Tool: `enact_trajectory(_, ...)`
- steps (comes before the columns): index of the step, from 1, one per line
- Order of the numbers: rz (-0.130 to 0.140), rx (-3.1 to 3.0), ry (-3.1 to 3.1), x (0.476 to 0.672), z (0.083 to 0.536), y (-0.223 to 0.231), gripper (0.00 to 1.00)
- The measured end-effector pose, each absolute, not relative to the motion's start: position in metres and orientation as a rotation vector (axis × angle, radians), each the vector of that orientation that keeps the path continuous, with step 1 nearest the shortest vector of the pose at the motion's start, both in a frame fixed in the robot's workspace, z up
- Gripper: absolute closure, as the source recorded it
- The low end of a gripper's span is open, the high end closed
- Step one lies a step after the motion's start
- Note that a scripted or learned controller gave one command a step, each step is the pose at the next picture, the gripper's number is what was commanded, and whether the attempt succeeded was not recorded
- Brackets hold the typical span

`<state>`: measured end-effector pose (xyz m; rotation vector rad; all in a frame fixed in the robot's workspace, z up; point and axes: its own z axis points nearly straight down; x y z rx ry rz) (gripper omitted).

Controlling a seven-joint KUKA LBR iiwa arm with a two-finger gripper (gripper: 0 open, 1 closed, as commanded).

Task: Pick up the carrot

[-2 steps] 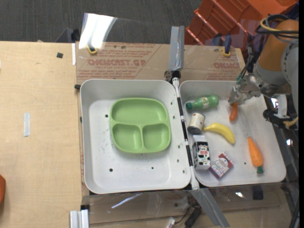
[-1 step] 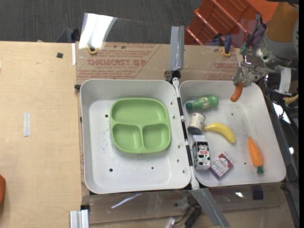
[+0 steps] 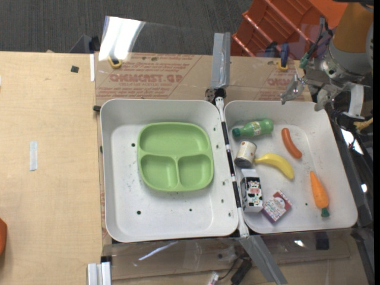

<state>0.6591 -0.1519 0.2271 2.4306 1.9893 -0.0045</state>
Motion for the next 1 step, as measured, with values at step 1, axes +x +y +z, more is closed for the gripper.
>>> enact_trajectory(1, -0.005, 2.392, 2.04, 0.5657, 0.1694, -0.1275, 0.0)
